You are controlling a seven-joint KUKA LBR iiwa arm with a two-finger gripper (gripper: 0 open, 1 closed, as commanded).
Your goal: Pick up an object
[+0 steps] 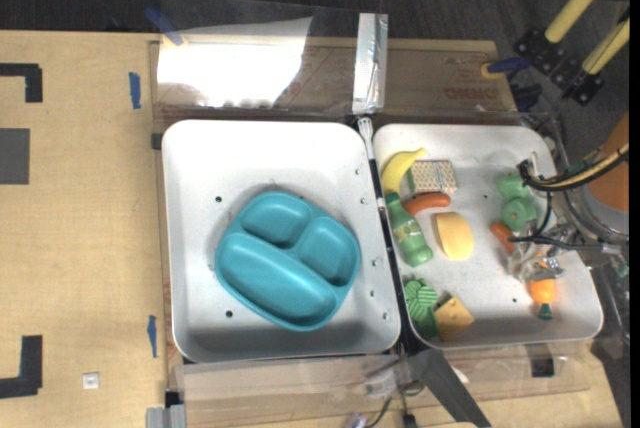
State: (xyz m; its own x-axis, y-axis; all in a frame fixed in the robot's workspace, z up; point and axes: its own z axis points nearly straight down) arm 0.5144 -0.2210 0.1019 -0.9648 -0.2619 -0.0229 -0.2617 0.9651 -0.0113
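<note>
Your gripper (533, 261) sits low at the right side of the right bin (480, 138), amid cables and small toys — whether it is spread or pinched you cannot tell here, the parts blur together. Just beside it lie an orange carrot-like piece (542, 291), a small red-orange piece (501, 233) and two green toys (516, 199).

Further left is a yellow rounded block (454, 236), lying apart from its neighbours, which looks the easiest pick: likely light hard plastic, smooth and a little slippery, so take it across its narrower width near the middle.

Beyond that, along the bin's left wall, a banana (400, 166), a speckled block (434, 177), a red sausage shape (430, 202) and green pieces (411, 238) crowd together — harder to close on cleanly.

The left bin (200, 156) on the worktop (80, 216) carries a teal divided tray (288, 258).
</note>
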